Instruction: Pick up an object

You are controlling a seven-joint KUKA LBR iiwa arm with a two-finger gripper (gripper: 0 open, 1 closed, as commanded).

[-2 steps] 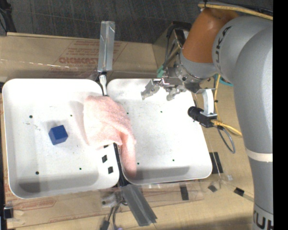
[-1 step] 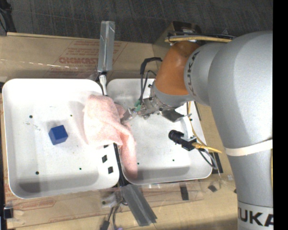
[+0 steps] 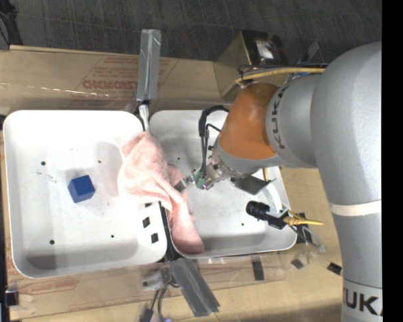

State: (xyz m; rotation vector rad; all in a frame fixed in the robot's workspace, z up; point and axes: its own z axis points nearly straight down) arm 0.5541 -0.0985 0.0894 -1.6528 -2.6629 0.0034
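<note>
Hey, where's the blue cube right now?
In the camera view, the blue cube lies in the left-hand bin, near its middle, apart from the pink cloth draped over the rims between both bins.

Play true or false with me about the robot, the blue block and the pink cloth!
1. The blue cube lies in the bin on the view's left. True.
2. The pink cloth lies wholly inside one bin. False: it drapes over the wall between the two bins, with part in each.
3. The claw is over the bin on the view's right, close beside the pink cloth. True.
4. The blue cube sits on top of the pink cloth. False: it rests on the bare bin floor, apart from the cloth.
5. The arm has a green band above its wrist. False: the band is orange.
</note>
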